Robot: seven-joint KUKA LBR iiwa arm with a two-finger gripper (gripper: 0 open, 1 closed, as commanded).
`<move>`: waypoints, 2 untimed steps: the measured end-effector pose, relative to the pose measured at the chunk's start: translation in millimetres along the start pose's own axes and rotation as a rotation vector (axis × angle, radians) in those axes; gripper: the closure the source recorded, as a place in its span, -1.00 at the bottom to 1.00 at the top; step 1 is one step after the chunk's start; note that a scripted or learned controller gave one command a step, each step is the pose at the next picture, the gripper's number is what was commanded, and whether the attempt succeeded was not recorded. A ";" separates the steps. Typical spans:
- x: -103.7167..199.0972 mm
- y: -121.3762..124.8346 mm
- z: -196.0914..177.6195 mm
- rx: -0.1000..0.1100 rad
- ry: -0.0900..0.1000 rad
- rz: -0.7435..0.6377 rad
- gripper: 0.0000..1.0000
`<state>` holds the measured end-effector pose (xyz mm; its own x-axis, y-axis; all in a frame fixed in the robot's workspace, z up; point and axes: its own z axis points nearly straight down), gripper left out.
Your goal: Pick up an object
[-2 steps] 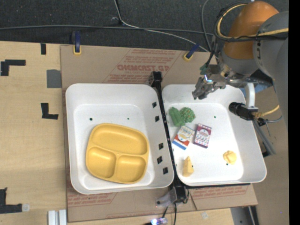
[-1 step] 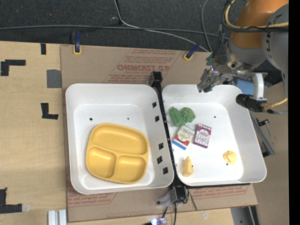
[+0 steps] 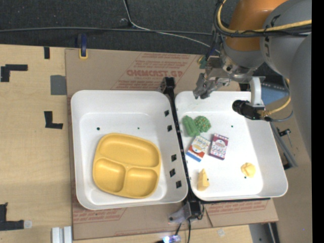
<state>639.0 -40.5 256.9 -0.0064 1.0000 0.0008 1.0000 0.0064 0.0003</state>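
brown cardboard (image 3: 142, 72) covers the middle of the wooden bench (image 3: 30, 135) we are looking down on, and two shallow white bins sit on it side by side, their inner edges meeting under a line of black clips. behind the bench the backdrop is dark, with a thin cable running across it.

we see the left bin (image 3: 83, 103) holding a yellow divided plate (image 3: 126, 165), which lies flat toward the front of that bin. the right bin (image 3: 266, 181) holds the small things: a green leafy toy (image 3: 196, 125) near the inner wall, a white card with blue and red trim (image 3: 198, 148) just in front of it, a maroon packet (image 3: 219, 146) just beside that card on the right, a pale yellow wedge (image 3: 202, 179) near the front edge, and a small yellow piece (image 3: 247, 169) well apart toward the right.

we find the gripper (image 3: 204, 89) above the far left corner of the right bin, near the rim, hanging from the grey arm with its orange band (image 3: 255, 9). its fingers point downward and look close together, with nothing between them. it is well apart from every object in the bin.
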 end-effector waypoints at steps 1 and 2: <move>48.8 1.3 -1.8 0.001 0.000 0.001 1.00; 99.6 14.3 10.4 0.002 -0.001 0.001 1.00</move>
